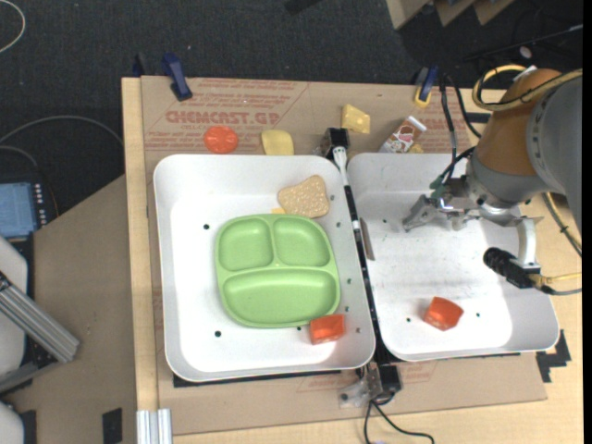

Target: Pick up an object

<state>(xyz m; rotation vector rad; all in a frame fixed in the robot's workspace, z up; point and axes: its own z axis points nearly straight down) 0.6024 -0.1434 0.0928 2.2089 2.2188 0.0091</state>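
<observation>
In the right white bin (518,336), a small orange-red block (443,314) lies near the front, apart from everything else. My gripper (427,211) hangs low over the back left part of that bin, well behind the block and not touching it. The left bin (176,248) holds a green divided plate (276,271), with a tan bread-shaped piece (305,197) at the plate's back right edge. An orange cube (326,328) sits at the plate's front right corner. Nothing shows in the gripper's grasp.
Behind the bins on the brown board lie an orange round piece (220,140), a pale yellow piece (277,142), a yellow wedge (355,117), a small red-and-white packet (403,137) and a black item (336,141). Blue clamps (176,77) grip the board's back edge. Cables run along the right side.
</observation>
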